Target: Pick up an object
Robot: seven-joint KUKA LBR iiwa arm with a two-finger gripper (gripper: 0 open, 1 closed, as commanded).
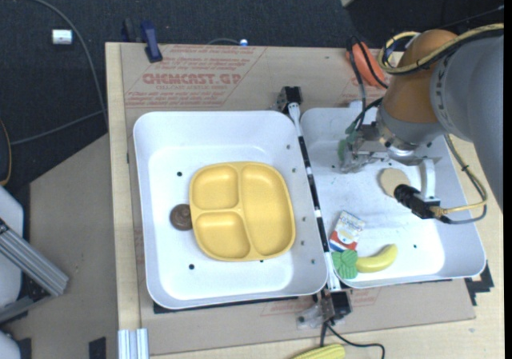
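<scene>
Two shallow white bins sit side by side on the surface: the left bin holds a yellow three-compartment plastic tray with a small brown round piece touching its left edge. In the right bin we see a small yellow banana, its long axis running left-right and tilted up rightward, beside a green piece and a crumpled white packet. The end effector hovers low at that bin's far left; we cannot tell whether it is apart or together, and the arm hides part of a pale disc.
</scene>
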